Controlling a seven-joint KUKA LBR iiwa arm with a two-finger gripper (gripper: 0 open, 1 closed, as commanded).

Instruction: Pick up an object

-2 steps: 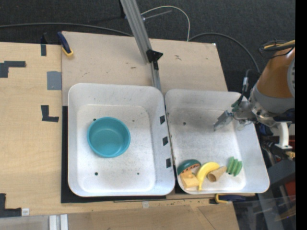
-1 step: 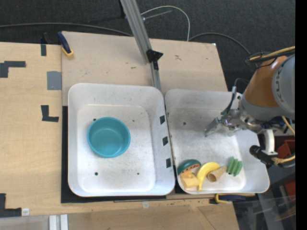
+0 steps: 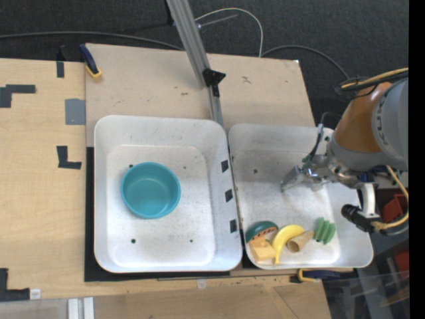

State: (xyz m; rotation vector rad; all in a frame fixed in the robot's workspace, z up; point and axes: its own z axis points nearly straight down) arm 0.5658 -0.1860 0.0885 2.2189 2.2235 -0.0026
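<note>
Left bin (image 3: 106, 178): a teal bowl (image 3: 151, 190) alone, left of centre, well apart from the arm. Right bin (image 3: 265, 145): the candidates sit bunched along the near edge, a round teal-and-red piece (image 3: 261, 230), a yellow block (image 3: 262, 250), a banana (image 3: 286, 237), a tan cone (image 3: 300, 240) and a green ribbed piece (image 3: 325, 231). Gripper (image 3: 300, 177) over the bin's bare middle, fingers spread, pinching nothing; judged poised above the cluster because no grasp has begun.

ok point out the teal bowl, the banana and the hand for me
teal bowl (image 3: 151, 190), camera view, on the inside bottom of the bowl
banana (image 3: 287, 236), camera view, on the middle of its yellow curve
hand (image 3: 297, 176), camera view, midway between its fingertips over the right bin
</note>
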